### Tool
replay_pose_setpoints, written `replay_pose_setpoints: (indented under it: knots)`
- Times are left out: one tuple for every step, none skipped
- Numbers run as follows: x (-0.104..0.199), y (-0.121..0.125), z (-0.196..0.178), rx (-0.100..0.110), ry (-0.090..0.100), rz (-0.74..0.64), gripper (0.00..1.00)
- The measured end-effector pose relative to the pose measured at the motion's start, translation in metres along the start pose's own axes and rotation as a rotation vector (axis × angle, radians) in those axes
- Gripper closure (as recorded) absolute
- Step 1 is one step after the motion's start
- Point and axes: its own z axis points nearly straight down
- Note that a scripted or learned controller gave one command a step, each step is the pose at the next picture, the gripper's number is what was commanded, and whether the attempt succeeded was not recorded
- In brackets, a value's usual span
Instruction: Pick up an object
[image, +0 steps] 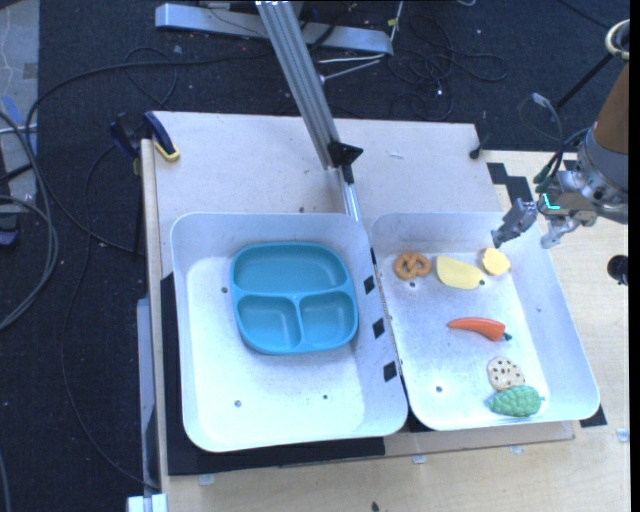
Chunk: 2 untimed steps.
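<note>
**Fingers spread above the right bin**

The fingers stand apart with nothing between them, above the far right corner of the right bin, likely ready to descend. The nearest object, a small yellow piece, lies just beside them. The arm reaches in from the right, wrist tilted downward over the worktop.

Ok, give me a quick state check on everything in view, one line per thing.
gripper: open, holding nothing, above the right bin's far right corner.
blue tray: upright in the left bin, compartments bare.
pretzel: flat in the right bin, untouched.
yellow piece: lying beside the pretzel.
small yellow piece: lying just below the gripper.
carrot: on its side, mid-bin.
cookie: flat, touching the green piece.
</note>
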Motion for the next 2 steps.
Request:
replay_pose_setpoints:
  knots:
    - [0.0, 0.0, -0.001, -0.002, 0.0, 0.0, 0.0]
    - [0.008, -0.007, 0.056, 0.004, 0.002, 0.001, 0.0]
